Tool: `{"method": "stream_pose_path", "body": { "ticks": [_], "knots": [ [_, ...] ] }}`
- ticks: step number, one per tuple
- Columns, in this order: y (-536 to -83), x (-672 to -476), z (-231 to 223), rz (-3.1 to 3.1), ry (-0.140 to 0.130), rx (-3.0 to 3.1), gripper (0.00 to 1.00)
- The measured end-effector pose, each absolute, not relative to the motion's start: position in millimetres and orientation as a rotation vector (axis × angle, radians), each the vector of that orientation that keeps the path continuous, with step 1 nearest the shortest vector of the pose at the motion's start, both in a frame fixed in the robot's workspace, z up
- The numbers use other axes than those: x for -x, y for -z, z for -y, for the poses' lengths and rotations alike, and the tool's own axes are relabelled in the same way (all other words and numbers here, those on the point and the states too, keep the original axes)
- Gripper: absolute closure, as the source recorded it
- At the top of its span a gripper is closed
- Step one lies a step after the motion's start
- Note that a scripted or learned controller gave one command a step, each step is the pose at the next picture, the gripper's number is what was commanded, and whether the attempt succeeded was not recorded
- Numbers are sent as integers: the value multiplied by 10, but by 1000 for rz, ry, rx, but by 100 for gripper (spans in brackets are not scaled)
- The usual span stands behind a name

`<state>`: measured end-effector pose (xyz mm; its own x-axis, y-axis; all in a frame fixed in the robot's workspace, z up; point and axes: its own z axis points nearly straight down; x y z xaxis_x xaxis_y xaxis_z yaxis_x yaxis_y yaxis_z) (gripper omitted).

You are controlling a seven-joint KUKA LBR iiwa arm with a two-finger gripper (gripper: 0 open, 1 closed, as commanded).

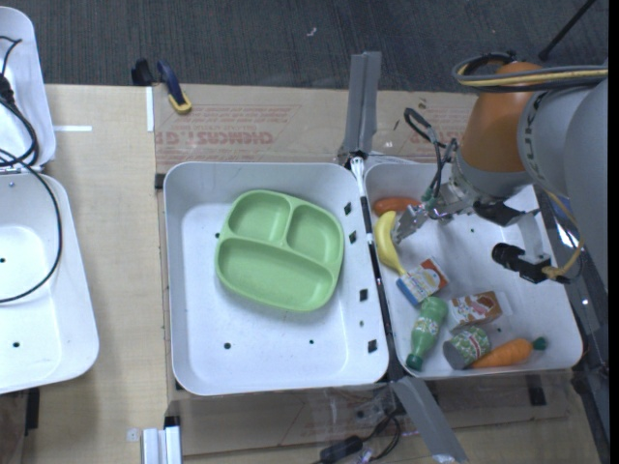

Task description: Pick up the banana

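Banana (pixel 387 242) is lying in the right bin (pixel 566 329), hard against its left wall, long axis running roughly 12 to 6 o'clock, slightly curved, bulge toward 9 o'clock, lower tip pointing to about 5 o'clock. Yellow, smooth, toy-like; upper end partly crossed by the gripper. Gripper (pixel 414 218) is hanging just at the banana's upper right, fingers angling toward 8 o'clock; jaws too small and cluttered to read, cannot tell whether apart or together. An orange-red item (pixel 391 204) is sitting at the banana's 12 o'clock. A small carton (pixel 423 282) is lying at its 5 o'clock, green bottle (pixel 425 333) below that, carrot (pixel 503 354) toward the bin's 5 o'clock corner. Left bin (pixel 184 288) is holding a green divided plate (pixel 280 250).
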<state>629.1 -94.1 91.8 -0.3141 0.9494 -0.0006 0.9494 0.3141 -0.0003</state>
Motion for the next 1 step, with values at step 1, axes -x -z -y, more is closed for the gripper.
{"method": "stream_pose_path", "body": {
  "ticks": [1],
  "knots": [
    [-1013,-6295,953,-2544,2,-1840,100]
  ]
}}
